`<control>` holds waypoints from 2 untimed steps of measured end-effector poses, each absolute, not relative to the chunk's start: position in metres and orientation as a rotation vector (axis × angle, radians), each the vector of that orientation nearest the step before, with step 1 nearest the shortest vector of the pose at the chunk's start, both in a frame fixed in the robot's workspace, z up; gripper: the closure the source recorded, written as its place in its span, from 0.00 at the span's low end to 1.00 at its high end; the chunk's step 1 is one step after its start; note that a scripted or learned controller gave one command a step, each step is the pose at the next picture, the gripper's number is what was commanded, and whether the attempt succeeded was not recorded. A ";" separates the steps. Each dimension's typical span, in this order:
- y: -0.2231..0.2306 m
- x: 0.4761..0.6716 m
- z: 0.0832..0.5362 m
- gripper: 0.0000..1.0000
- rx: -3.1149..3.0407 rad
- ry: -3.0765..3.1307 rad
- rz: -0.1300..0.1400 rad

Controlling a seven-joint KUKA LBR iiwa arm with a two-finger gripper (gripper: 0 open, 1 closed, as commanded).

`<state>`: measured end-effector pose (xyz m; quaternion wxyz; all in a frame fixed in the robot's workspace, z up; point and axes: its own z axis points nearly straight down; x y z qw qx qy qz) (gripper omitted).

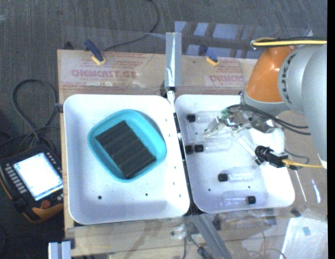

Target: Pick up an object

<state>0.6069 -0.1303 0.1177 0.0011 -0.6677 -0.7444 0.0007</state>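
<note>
The right bin (275,190) holds several clear vials with black caps. One vial (204,116) lies at the upper left and another vial (213,145) sits just below it. A third vial (239,175) and a fourth vial (236,200) lie nearer the front. My gripper (218,124) reaches in from the right and hovers low over the gap between the two upper vials, close to both. No vial is visibly lifted. The grey arm with its orange band (267,77) covers the bin's upper right corner.
The left bin (81,198) holds a blue dish (100,131) with a black ridged block (126,149) in it. A black connector (263,154) on a yellow cable hangs over the right bin. A pendant (32,179) lies on the floor at left.
</note>
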 end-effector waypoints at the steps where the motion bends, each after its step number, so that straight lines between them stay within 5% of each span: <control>1: -0.130 0.607 0.118 0.00 -2.096 -2.337 0.001; 2: -0.130 0.607 0.118 0.00 -2.096 -2.337 0.001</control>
